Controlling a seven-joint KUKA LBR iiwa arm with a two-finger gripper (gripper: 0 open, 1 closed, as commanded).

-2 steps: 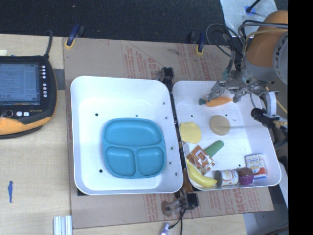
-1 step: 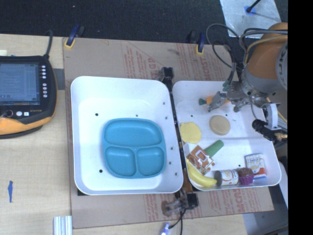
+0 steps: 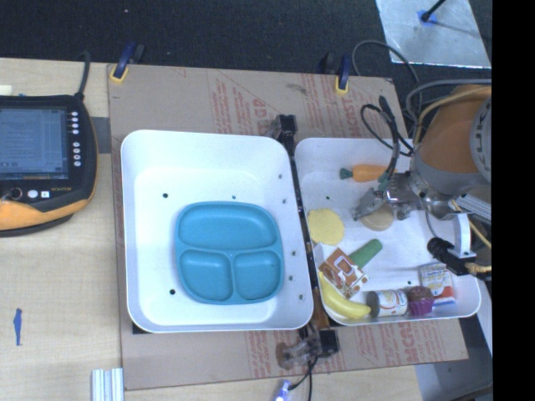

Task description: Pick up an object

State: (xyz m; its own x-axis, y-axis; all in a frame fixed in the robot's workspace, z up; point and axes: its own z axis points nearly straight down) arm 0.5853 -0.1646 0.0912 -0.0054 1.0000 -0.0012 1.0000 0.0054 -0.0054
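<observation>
gripper [image 3: 378, 208] is lowered in the right bin [image 3: 311, 159], fingers apart over a tan rounded piece [image 3: 379, 220] (identity unclear) | toy carrot [image 3: 364, 173] lies just beyond, yellow disc [image 3: 325, 225] nearer the divider | fingers should be centred astride the piece before closing, clear of the carrot

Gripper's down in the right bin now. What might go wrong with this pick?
1. The gripper sits over a small tan item that looks low and rounded; it may slip out as the fingers close.
2. The carrot and yellow disc lie close by, so a sideways move could knock them.
3. Loose cables hang by the wrist and could snag as the arm lifts.
</observation>
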